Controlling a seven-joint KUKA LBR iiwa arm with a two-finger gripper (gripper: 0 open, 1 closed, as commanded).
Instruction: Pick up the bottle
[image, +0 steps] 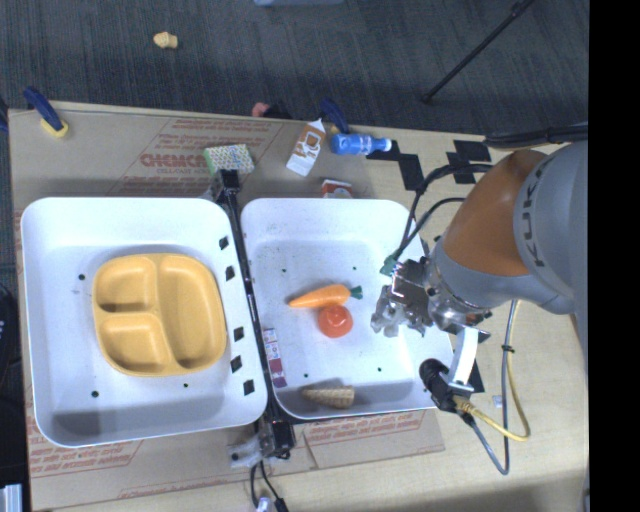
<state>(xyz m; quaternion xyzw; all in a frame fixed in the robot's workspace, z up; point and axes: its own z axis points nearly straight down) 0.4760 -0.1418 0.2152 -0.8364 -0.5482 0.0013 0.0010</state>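
Bottle (357, 145): blue, lying on its side on the bench behind the right bin, outside both bins; long axis roughly level across the view, paler neck end pointing right, rounded blue end pointing left.
Gripper (392, 310): over the right side of the right bin, near its right wall; well apart from the bottle; nothing seen between the fingers; whether spread or pressed together cannot be told from this angle.
Arm (520, 235): grey with orange band, reaching in from the right, above the bin's right edge.
Right bin (330, 225): white, shallow; holding a carrot (320, 296) lying near the middle, a red tomato-like ball (336, 320) just below and touching or almost touching it, and a tan bread-like piece (328, 397) by the near wall.
Left bin (60, 230): white; holding a yellow divided plate (160, 312).
Bench behind bins: small carton (307, 147) just left of the bottle, green sponge (229, 157) further left.
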